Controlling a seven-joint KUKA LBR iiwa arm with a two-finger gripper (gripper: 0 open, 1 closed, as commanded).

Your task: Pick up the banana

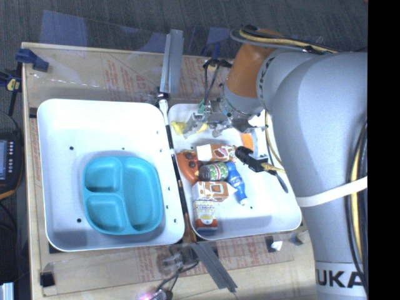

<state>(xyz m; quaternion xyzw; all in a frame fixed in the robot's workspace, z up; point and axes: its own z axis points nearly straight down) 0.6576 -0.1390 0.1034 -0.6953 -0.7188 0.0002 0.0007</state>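
The left bin (56, 167) holds a blue tray (122, 194) with three compartments, all bare, lying toward the bin's near side. Nothing of the task has reached this bin.

The right bin (278, 214) is crowded. At its far left corner lies the banana (179, 127), a small yellow shape just beside the wall between the two bins. It appears to rest on the bin floor, though the view is poor there and only part of it can be seen. Nearer the camera sits a cluster of packets (211, 179) and small items, touching one another, with a blue wrapper (237, 183) at their right side.

The gripper (209, 120) hangs over the far end of the right bin, just beside the banana and to its right, below the arm's orange band (247, 74). Whether the jaws are apart or together cannot be told; the mechanism is too tangled to read at this slant.

So the arm is in place near the banana, but no grasp is visible. Closing on the banana and lifting it are, by this judgement, not yet done.
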